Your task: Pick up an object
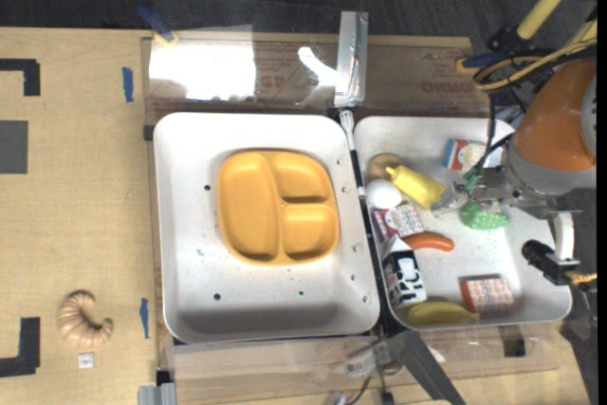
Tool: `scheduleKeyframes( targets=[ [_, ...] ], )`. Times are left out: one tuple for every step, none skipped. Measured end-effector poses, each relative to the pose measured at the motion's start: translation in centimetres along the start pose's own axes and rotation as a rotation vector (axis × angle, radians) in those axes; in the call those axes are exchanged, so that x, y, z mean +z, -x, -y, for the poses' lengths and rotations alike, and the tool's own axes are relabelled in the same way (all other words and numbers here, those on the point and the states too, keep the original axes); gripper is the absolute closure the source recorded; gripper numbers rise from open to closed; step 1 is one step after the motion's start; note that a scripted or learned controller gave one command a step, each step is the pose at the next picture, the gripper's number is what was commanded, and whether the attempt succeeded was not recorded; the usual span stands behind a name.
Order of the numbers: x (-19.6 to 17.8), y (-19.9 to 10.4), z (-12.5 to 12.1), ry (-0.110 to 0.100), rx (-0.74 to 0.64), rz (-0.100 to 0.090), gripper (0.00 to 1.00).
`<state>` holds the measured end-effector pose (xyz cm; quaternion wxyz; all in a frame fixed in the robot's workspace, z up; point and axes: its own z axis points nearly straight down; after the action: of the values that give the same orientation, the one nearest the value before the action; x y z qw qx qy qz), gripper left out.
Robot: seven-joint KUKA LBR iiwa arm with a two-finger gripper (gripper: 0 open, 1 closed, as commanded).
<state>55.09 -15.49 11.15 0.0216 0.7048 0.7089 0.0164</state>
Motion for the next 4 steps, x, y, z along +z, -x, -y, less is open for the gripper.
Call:
scheduleKeyframes(
  targets=[
    [0.0, 0.4, 0.0, -0.002, -0.059, -0.005, 0.0],
    [0.0, 0.3, 0.4, -0.002, -0.078, -0.004, 0.0],
    [-1.4, -0.5, 0.6, -0.044, 0.067, -0.008, 0.0],
    [2.2, 2.2, 0.6, -0.043, -0.011, -0.006, 0.0]
  ],
)
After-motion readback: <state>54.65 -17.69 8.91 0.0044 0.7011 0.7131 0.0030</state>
